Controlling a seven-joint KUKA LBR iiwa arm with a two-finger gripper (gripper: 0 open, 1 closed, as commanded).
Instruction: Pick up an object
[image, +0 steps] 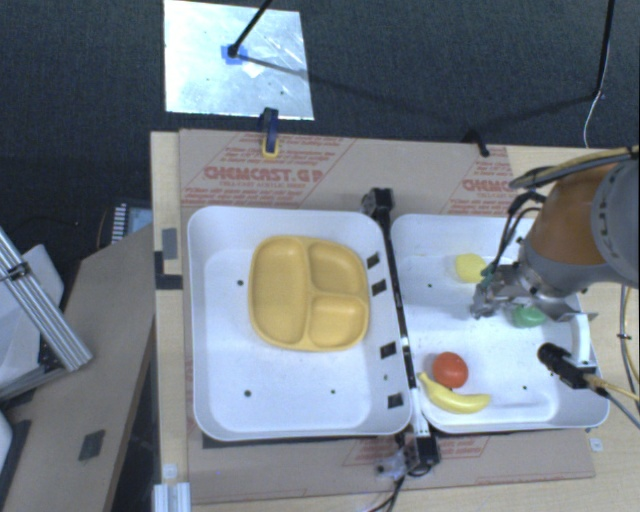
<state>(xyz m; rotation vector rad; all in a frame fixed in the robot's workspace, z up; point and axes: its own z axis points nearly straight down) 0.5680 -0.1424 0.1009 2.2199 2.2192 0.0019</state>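
Note:
My gripper (488, 302) is low in the right bin (430, 250), reaching in from the right. A green object (527, 318) lies just right of it, partly hidden under the wrist; I cannot tell whether it is touched. A small yellow round object (469, 266) rests just up and left of the gripper. Nearer the front lie an orange-red ball (450, 367) and a yellow banana (457, 400), touching each other.
The left bin (220, 390) holds a yellow divided plate (306, 293). A black divider strip (392, 300) runs between the bins. The grey arm with its orange band (570, 225) hangs over the right bin's far right side.

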